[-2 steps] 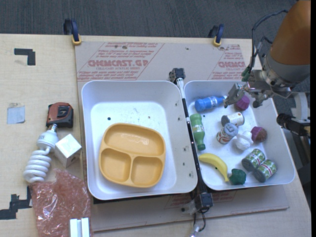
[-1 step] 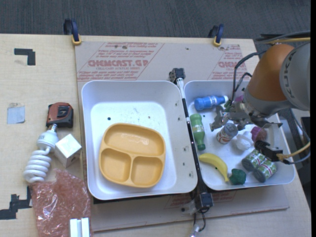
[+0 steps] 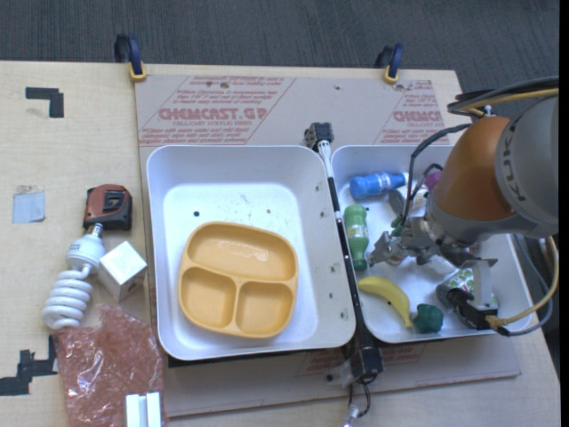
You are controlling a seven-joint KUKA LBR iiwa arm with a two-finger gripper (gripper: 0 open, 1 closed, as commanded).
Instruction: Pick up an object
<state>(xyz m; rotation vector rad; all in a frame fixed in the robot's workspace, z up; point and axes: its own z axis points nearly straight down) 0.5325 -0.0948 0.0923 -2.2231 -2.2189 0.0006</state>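
Banana (image 3: 391,297) near gripper (image 3: 397,249); board (image 3: 213,109) reads, seemingly, "CHEMCAST".

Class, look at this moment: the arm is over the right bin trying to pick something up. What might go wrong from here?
The gripper hangs among crowded items: the green plastic bottle, the yellow banana and the blue plastic bottle lie close together, so it may nudge neighbours instead of grasping one. The bottles are rounded and could slip or roll away.

Two bins (image 3: 169,238), two bottles (image 3: 377,184), one banana (image 3: 391,296)
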